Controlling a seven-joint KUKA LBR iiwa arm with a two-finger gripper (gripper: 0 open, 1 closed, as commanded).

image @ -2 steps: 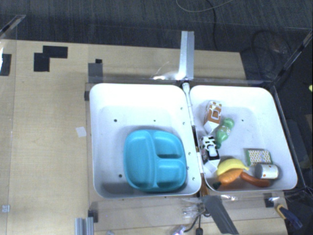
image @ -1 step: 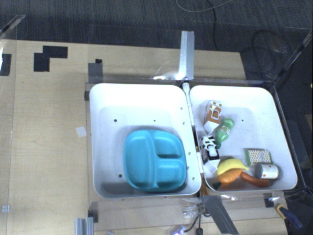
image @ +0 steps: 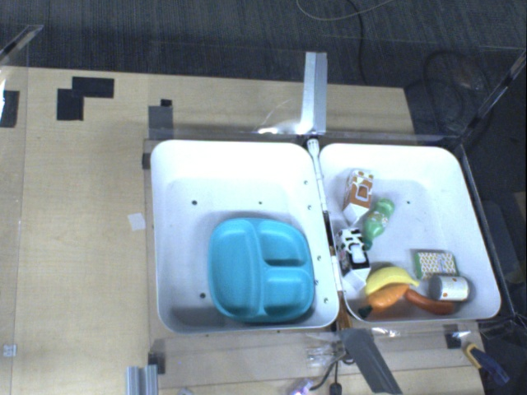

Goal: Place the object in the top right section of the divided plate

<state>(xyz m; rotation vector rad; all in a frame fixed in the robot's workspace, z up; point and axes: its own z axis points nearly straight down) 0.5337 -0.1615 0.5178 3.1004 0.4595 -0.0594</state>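
A blue divided plate lies in the left white bin, toward its front right. Its three sections hold nothing. The right white bin holds several small objects: a brown and white carton, a green bottle-like toy, a black and white piece, a yellow banana, an orange carrot-like piece, a green patterned packet and a small silver can.
A metal post stands behind the seam between the bins. Black markers sit on the wooden bench at the far left. A cable loops on the dark floor behind.
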